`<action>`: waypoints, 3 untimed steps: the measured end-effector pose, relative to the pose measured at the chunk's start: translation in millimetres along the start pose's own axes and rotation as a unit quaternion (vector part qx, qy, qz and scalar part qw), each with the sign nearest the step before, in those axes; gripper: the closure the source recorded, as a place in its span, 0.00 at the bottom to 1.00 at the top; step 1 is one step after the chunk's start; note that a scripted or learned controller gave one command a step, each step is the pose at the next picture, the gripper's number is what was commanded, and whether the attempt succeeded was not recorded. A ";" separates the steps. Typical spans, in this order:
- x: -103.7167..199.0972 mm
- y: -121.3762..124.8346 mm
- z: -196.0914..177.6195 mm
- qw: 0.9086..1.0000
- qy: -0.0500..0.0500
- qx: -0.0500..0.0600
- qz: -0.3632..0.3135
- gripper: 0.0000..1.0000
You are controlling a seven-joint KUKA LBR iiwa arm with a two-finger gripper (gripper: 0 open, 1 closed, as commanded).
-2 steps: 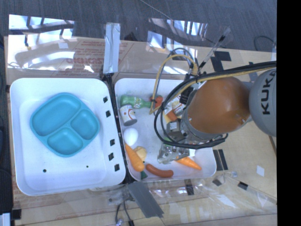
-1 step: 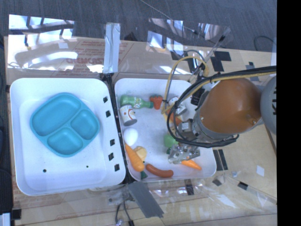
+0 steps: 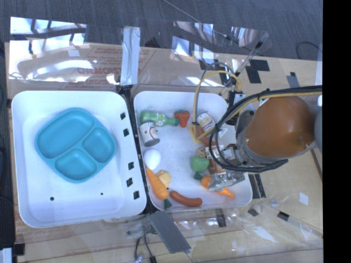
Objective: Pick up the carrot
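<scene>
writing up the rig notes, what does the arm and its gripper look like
The arm is grey with a broad, rounded orange band above the wrist. Black and yellow cables loop along it toward the wrist. The gripper is a small, metallic grey assembly.

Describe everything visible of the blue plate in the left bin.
The plate is a light blue, plastic-looking tray with rounded corners, split by raised ridges into three compartments: a large one along the upper left and two smaller ones toward the lower right. It lies flat on the floor of the left bin, turned at a diagonal to the bin's walls and sitting toward the upper left part. Nothing lies in its compartments, and nothing touches it but the bin floor.
</scene>
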State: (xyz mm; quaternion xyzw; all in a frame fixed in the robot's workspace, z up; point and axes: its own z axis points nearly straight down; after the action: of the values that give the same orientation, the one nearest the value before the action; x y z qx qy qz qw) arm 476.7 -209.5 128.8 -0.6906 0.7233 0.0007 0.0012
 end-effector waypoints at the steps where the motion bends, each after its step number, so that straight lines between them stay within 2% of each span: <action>1: -24.2 0.0 -70.4 0.996 0.001 0.001 0.093 1.00; 2: -23.9 0.6 -69.3 0.996 0.001 0.000 0.094 0.00; 3: -14.9 -0.1 37.3 0.994 0.001 0.000 0.109 0.00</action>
State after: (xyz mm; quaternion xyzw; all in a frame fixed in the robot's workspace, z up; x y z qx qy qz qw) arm 477.6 -194.6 91.6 -0.6078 0.7941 0.0003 0.0008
